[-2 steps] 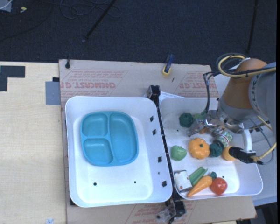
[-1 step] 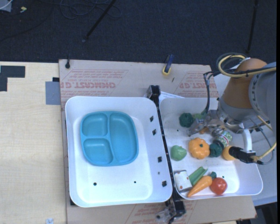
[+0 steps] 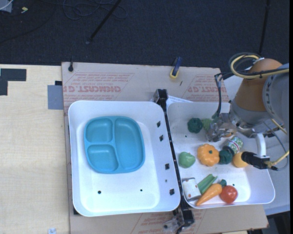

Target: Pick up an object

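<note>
My gripper (image 3: 216, 130) hangs low over the back of the right bin (image 3: 263, 191), at the end of the grey arm with the orange band (image 3: 256, 87). Just left of it lies a dark green leafy toy (image 3: 195, 126). Just in front of it sit an orange pumpkin (image 3: 208, 154), a dark teal piece (image 3: 226, 156) and a small striped can (image 3: 235, 144). Nothing visibly sits in the gripper. A light green pepper (image 3: 186, 159) rests near the bin's left wall.
A carrot (image 3: 210, 193), a green pod (image 3: 206, 183), a red tomato (image 3: 228, 194) and a white card (image 3: 189, 186) lie at the right bin's front. A yellow-orange piece (image 3: 239, 161) is beside the can. The left bin (image 3: 83, 189) holds a blue divided plate (image 3: 114, 144).
</note>
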Controlling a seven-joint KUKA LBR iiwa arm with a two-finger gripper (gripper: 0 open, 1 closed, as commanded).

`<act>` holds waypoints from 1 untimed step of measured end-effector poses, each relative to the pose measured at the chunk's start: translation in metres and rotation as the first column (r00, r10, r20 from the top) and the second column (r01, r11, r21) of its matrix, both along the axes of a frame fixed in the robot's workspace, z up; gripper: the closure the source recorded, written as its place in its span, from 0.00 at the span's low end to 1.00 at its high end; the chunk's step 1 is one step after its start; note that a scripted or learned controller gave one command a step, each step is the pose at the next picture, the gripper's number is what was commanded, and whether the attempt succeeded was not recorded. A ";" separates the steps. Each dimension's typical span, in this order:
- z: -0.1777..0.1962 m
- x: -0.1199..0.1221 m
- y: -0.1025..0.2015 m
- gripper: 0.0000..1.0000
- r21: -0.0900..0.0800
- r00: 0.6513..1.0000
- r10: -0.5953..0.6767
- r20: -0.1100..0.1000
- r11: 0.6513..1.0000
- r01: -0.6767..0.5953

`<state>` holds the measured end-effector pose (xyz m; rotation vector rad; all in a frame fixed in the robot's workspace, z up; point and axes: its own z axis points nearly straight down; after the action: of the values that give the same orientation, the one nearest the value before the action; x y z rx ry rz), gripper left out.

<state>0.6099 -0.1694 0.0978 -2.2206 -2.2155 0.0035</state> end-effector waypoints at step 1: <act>0.043 -0.004 -0.005 1.00 -0.002 1.000 -0.004 0.005 1.000 0.004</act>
<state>0.6062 -0.1743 0.1409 -2.2279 -2.2146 0.0002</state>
